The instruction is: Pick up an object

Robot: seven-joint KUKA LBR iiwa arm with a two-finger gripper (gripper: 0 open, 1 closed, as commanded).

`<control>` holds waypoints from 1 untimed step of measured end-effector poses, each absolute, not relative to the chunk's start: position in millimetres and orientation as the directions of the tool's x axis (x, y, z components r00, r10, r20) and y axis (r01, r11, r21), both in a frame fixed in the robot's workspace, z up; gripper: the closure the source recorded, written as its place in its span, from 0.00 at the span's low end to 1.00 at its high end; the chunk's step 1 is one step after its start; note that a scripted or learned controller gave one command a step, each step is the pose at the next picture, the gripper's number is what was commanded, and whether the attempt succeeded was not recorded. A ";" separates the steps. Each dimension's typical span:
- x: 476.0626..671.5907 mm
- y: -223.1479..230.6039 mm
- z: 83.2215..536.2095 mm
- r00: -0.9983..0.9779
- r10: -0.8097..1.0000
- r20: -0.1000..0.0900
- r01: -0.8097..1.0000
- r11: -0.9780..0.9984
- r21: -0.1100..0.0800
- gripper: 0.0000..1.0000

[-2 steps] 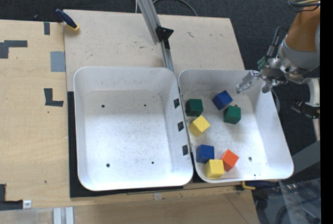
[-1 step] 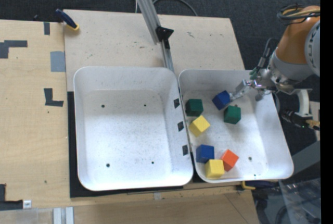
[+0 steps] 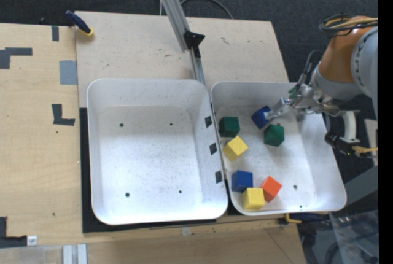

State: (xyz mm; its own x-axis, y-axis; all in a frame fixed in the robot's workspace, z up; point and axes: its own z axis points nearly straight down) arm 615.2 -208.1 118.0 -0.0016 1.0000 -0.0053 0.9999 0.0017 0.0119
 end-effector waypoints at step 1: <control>616.3 -207.8 128.2 -0.002 1.000 -0.006 1.000 0.002 0.015 1.00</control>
